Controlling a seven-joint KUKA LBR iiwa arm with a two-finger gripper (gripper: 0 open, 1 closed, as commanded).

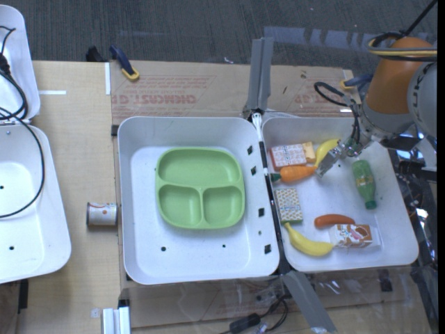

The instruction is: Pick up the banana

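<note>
Two bananas lie in the right bin (389, 211): the front banana (309, 243) rests by the near wall, well apart from the arm, and the far banana (325, 149) lies just beyond the carrot (297, 174). The gripper (332, 160) sits low at the far banana's end, though whether it is closed or grasping anything cannot be told. Neither banana looks lifted, so the grasp and lift both appear left to do.
</note>
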